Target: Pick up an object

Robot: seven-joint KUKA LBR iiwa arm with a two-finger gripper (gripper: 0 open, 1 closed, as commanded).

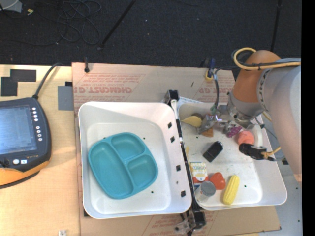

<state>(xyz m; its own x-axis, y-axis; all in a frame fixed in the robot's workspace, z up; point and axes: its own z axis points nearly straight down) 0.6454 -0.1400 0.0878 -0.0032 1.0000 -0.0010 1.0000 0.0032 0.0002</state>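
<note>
While the arm point(256, 90) is reaching in from the right of the frame, its pincer point(216, 119) is hanging low over the upper part of the right bin point(275, 193), and whether it is apart or together I cannot tell, since the wrist is hiding most of it. Nothing is showing between its tips.

The things nearest to it are lying in the upper middle of that bin: a yellow piece point(193, 120) just to its left and a brown piece point(207, 130) right below it, possibly touching, though the view is too coarse to be sure. A purple toy point(233, 130) and a pink ball point(246, 137) are sitting just to the right, under the wrist. A black block point(212, 151) is lying a little lower, apart from the pincer. Near the bottom of the frame a corn cob point(231, 189), an orange toy point(218, 181) and a grey cap point(207, 190) are clustering together, well away.

These are looking like light plastic play pieces: stiff, smooth and likely a bit slippery, not fragile. The brown piece is seeming the handiest target, best taken across its narrow width. The black block is offering flat, parallel sides for a surer grip. The ball is likely rolling away if nudged.

The teal tray point(123, 164) is lying in the left bin point(98, 117).
</note>
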